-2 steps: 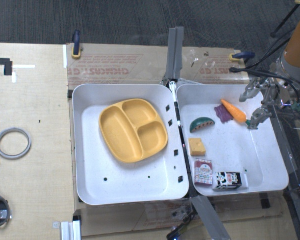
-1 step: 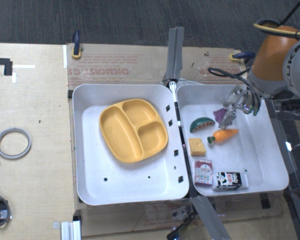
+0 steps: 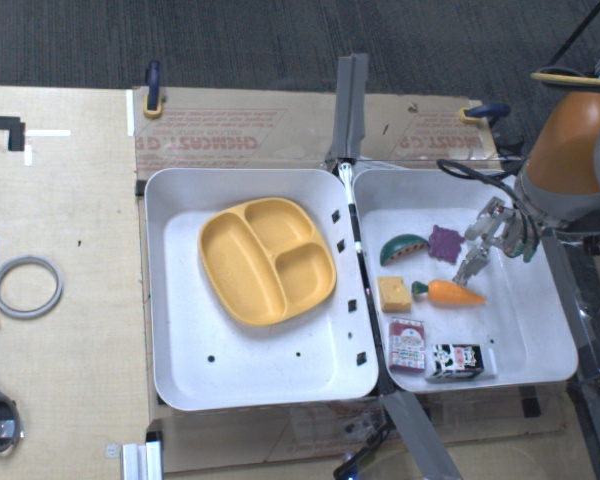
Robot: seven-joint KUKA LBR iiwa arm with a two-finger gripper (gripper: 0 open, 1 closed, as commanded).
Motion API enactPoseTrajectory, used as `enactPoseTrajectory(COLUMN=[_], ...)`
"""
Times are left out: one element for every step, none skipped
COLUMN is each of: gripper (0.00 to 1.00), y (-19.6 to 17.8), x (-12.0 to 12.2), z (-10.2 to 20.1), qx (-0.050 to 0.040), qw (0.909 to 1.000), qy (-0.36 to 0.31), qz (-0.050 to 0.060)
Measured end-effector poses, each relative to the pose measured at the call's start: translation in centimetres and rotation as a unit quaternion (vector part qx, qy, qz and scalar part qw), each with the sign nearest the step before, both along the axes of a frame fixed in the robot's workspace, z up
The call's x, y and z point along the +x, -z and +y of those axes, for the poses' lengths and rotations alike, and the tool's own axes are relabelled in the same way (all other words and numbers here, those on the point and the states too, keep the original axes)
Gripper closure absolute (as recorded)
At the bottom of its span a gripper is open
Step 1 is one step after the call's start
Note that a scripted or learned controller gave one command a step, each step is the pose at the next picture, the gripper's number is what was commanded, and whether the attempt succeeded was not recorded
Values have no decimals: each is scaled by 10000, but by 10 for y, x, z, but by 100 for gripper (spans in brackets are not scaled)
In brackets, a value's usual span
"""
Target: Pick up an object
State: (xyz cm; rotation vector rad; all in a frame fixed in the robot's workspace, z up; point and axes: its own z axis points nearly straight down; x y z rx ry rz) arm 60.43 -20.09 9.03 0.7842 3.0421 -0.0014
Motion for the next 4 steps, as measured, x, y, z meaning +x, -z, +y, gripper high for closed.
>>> enactPoseTrajectory(gripper=[0,0,0,0], y=[1,1,-41,-5], x=[6,-39,-43,-78], z=[69,92,67,67], qx=[-1,-9,-7,14], qw=[9854,9322,9385,9275], qy=[1701,3618,3452,3737], qz=[15,20,11,-52])
